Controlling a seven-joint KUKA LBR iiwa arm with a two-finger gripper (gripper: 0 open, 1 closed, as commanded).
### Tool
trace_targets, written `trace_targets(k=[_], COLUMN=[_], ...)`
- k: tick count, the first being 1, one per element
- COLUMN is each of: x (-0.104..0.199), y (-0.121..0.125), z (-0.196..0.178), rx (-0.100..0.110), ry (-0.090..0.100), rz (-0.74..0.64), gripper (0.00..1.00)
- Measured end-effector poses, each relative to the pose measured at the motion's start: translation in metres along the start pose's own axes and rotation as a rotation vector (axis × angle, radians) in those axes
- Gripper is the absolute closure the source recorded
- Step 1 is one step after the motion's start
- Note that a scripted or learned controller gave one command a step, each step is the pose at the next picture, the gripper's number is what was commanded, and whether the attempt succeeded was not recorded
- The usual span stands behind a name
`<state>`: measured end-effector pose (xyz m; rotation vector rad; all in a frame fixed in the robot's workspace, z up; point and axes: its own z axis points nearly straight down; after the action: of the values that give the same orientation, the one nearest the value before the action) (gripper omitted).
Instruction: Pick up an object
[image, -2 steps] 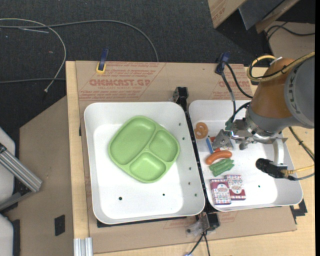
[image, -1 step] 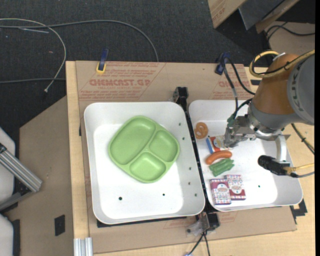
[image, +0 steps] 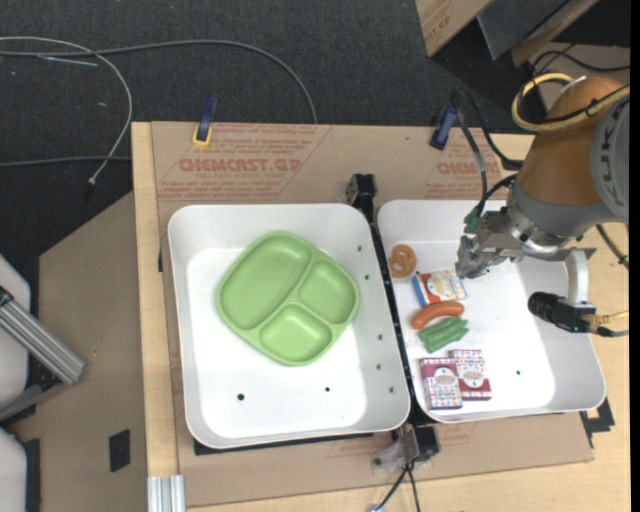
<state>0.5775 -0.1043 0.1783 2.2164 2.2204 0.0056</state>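
Camera view from above: the grey arm's fingers (image: 472, 262) hang low over the right shallow white bin (image: 560, 385), just beside a small red-and-white packet (image: 440, 288). Honestly can't tell if they're parted or closed, too dark. Near it sit a round brown donut-looking piece (image: 402, 261), an orange sausage-shaped toy (image: 438, 314), a green pod-like toy (image: 443, 334) and two red patterned cards (image: 456, 379). The left bin (image: 200, 400) holds a light green three-section plastic plate (image: 288, 297).
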Motion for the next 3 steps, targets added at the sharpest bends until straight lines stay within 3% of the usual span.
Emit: trace_targets(k=[1, 3], x=[0.0, 0.119], y=[0.002, 0.008], z=[-0.055, -0.067], rx=[-0.002, 0.003], ry=[0.0, 0.004], rz=[0.0, -0.006], gripper=[1.0, 1.0])
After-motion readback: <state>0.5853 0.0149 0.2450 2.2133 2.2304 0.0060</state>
